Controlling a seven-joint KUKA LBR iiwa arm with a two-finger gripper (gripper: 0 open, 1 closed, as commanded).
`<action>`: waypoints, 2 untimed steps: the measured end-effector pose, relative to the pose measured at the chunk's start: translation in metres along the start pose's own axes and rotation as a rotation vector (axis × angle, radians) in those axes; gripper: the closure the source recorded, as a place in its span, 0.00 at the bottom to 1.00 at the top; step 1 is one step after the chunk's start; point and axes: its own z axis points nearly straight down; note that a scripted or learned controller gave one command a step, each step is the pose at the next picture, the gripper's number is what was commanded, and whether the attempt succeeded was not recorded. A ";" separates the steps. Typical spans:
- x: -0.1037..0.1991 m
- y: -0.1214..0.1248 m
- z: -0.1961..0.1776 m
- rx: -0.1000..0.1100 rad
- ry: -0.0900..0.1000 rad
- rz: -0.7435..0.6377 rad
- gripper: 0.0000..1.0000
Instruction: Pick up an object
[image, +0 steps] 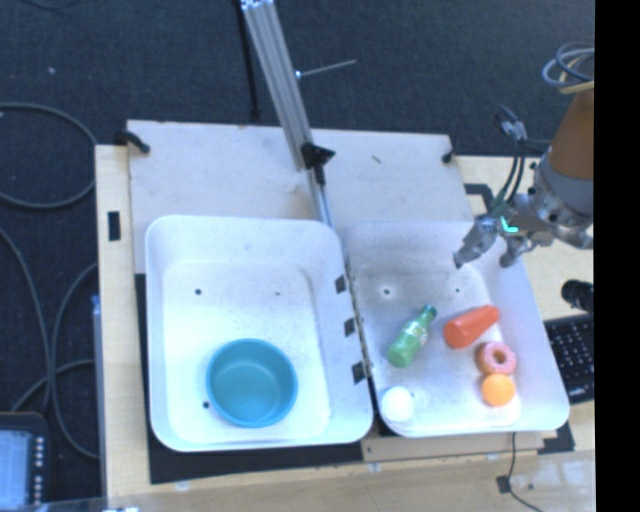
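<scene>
1. White ball (397, 404) sat nearest, in the front corner of the right bin (400, 260); blue bowl (251, 381) was in the left bin (170, 250).
2. Orange ball (497, 390), pink donut (495, 357), carrot (470, 325) and green bottle (411, 337) clustered mid-bin.
3. Bottle looked the likeliest pick: probably light, stiff, slick plastic (lying tilted); grasp across the body.
4. Gripper (489, 245) hovered at the far side, fingers spread, empty.
</scene>
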 end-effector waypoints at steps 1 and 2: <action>0.000 0.001 -0.003 -0.005 -0.001 0.000 0.00; -0.002 0.011 0.052 0.001 -0.004 0.001 0.00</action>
